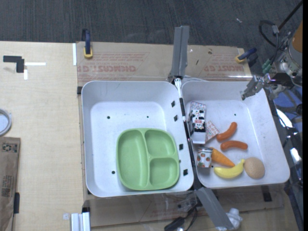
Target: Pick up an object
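The gripper (251, 89) hangs over the far right corner of the right bin (269, 129), nothing between its fingers; whether the jaws stand wide or narrow cannot be told, since they are small and blurred against the rim. No object has been chosen yet, so the step in hand is picking a target and coming down on it. The candidates all lie in the near half of that bin: a milk carton (197, 122) flat along the left wall, two sausages (227, 131) near the middle, a carrot (223, 157) just nearer, a banana (229, 171) and an egg (254, 168) touching along the near edge, and a small cup (204, 158) by the near left corner. The farther sausage looks the best choice, lying apart with free floor on both sides. The jaws would do well to straddle its short width, descending straight down. The banana, egg and carrot crowd together, so a grasp there risks nudging neighbours. The green plate (147, 159) sits in the left bin (96, 129) and looks too wide to pinch.
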Controlling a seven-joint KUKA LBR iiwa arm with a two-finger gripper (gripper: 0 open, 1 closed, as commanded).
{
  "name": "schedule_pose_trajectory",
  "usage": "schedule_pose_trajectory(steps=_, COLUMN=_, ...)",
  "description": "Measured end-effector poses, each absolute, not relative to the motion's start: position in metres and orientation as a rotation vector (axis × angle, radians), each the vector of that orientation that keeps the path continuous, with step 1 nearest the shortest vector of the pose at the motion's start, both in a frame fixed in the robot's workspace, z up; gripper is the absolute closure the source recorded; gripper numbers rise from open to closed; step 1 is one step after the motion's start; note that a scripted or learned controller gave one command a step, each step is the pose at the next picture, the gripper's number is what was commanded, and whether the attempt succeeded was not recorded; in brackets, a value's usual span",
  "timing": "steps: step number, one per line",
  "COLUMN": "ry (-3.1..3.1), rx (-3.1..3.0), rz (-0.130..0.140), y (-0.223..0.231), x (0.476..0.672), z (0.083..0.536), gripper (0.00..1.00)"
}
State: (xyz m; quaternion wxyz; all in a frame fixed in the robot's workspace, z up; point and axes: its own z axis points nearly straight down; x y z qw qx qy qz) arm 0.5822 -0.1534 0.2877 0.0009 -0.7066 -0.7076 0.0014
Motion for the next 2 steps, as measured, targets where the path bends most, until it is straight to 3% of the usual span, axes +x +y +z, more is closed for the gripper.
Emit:
schedule_pose_trajectory(steps=1, ry=-2.288, rx=-2.153, rz=0.003, y=-0.173, x=0.585, z=0.329, gripper=0.0)
schedule_pose_trajectory(steps=2, ry=-2.183, rx=-2.257, rz=0.004, y=-0.161, x=0.581, z=0.172, gripper=0.0)
